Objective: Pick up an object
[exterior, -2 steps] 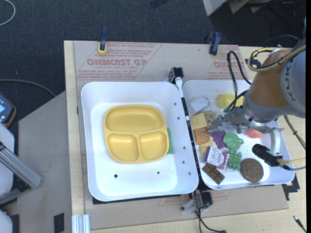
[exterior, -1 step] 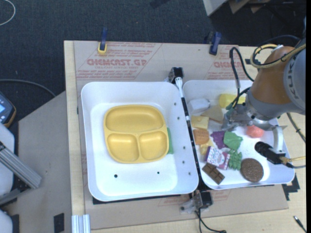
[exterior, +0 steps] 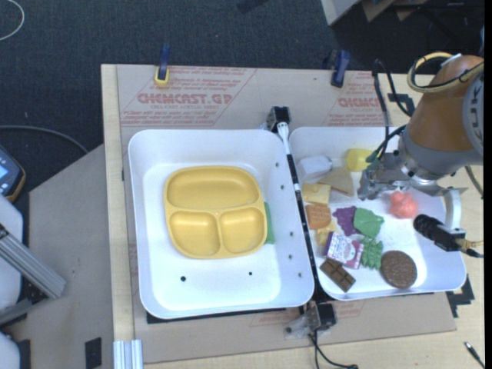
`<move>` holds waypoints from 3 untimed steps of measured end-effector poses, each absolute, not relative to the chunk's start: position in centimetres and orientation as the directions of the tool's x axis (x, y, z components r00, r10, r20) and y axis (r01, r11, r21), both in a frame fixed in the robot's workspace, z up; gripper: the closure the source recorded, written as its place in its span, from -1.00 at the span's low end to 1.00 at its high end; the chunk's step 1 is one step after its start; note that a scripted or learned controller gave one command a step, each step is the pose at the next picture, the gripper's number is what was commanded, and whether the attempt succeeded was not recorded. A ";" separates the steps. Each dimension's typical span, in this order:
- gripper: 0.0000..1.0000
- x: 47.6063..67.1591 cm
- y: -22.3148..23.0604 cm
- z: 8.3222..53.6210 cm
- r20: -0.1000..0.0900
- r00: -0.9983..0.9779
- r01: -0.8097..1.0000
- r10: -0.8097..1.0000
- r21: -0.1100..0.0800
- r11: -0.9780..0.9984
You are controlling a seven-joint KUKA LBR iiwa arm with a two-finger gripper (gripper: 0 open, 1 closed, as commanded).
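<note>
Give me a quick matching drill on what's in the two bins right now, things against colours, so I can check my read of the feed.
Things:
1. divided plate in the left bin
2. round cookie at the near side of the right bin
3. ball beside the tool
4. carton near the middle of the right bin

Colours:
A. pink
B. yellow
C. purple and white
D. dark brown

Pairs: 1-B, 2-D, 3-A, 4-C
</note>
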State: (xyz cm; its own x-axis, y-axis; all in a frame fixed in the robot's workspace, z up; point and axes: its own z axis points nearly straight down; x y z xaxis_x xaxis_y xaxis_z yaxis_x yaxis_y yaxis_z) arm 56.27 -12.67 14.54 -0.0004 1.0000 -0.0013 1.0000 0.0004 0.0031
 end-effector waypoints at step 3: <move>1.00 59.2 -8.0 23.5 0.000 -0.005 1.000 1.000 0.005 0.005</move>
